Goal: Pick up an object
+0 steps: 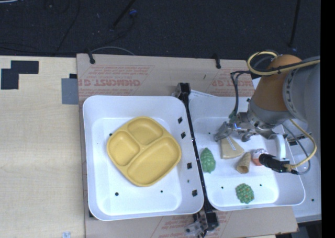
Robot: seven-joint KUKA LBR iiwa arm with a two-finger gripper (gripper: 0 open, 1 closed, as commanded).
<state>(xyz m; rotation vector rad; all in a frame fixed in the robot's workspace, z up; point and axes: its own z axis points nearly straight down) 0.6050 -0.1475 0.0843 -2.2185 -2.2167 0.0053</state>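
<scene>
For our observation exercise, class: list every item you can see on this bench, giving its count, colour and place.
White bins: 2, white, side by side on the bench; left, right.
Divided plate: 1, yellow, in the left bin.
Green bumpy objects: 2, green, in the right bin; one by the divider, one near the front.
Tan pieces: 2, tan, mid right bin; wedge, cone.
Arm: 1, grey and orange, from the right.
Gripper: 1, above the wedge.
</scene>
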